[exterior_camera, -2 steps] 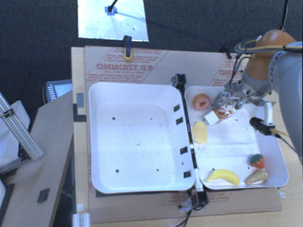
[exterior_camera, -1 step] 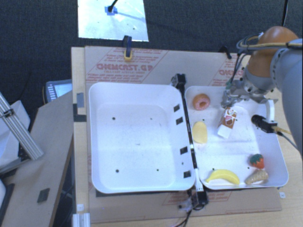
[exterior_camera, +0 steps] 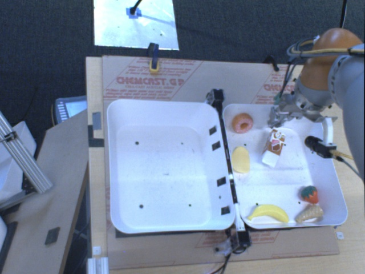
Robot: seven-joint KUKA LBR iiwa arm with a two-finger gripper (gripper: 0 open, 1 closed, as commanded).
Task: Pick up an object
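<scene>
The small carton (exterior_camera: 274, 148), white with a red and brown printed face, lies tilted in the right bin (exterior_camera: 336, 201), toward its far half and just below the hand (exterior_camera: 278, 116). It looks like the likeliest target, though the task names no particular object. Whether the hand is open or closed I cannot tell; it sits low over the bin's far edge, and nothing shows between it and the carton.

Around the carton, the doughnut (exterior_camera: 242, 123) lies to its left near the far corner, and the pale yellow piece (exterior_camera: 240, 160) rests against the divider side. Nearer the front are the banana (exterior_camera: 268, 213), the strawberry (exterior_camera: 309, 194) and the cone-shaped piece (exterior_camera: 308, 213). The left bin (exterior_camera: 117, 170) stands beside it on the table (exterior_camera: 68, 153).

The risk, as I judge it, is the carton's slant: a descent straight down may catch one corner and tip or push it aside rather than close on it. The bin's far wall is also near, and could block the hand.
</scene>
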